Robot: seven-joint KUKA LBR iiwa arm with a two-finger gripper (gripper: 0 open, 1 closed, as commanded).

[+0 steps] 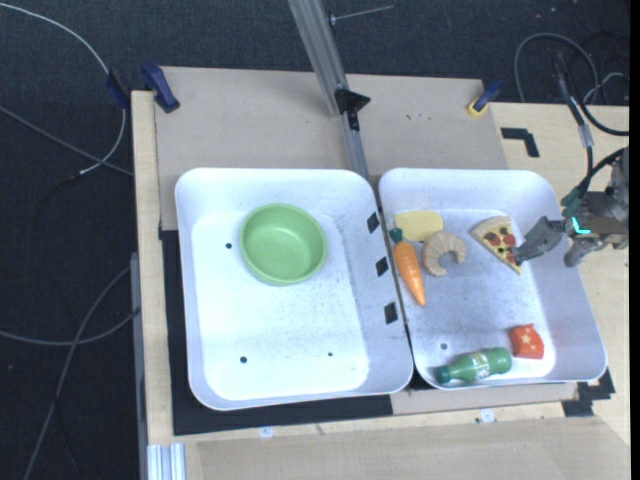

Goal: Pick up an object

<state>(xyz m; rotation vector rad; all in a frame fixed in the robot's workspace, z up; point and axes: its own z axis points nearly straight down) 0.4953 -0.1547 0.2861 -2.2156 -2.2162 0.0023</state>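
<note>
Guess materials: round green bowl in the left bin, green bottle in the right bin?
Round green bowl: likely moulded plastic, matte; even flat colour, soft sheen on the rim, no glaze glare. Green bottle: likely glossy plastic, toy-like; bright highlights along its side, pale label band. Both are guesses from the look alone.

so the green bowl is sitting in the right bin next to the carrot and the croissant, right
Not quite. The camera view shows the green bowl alone in the left bin. The carrot and the croissant lie in the right bin, across the divide from it.
</note>
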